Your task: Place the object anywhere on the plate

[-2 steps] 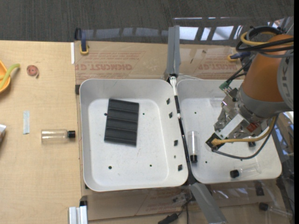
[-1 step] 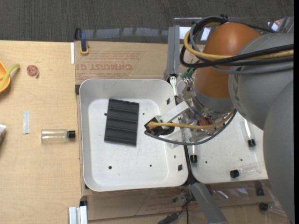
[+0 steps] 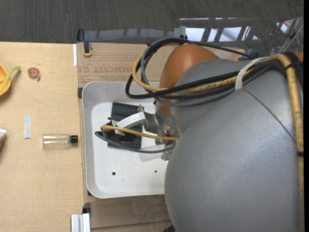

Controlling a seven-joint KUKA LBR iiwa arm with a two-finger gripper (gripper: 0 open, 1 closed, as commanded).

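My gripper is low inside the white bin, near the bin's middle. The grey arm with its orange band covers the right half of the view and hides the bin's right part. I cannot make out anything held at the gripper, since the wrist and cables mask it. The bare bin floor shows two tiny dark specks near its front.
On the wooden bench left of the bin lie a clear bottle with a black cap, a small pink disc, a pale strip and a yellow-orange thing at the left edge. Brown cardboard lies behind the bin.
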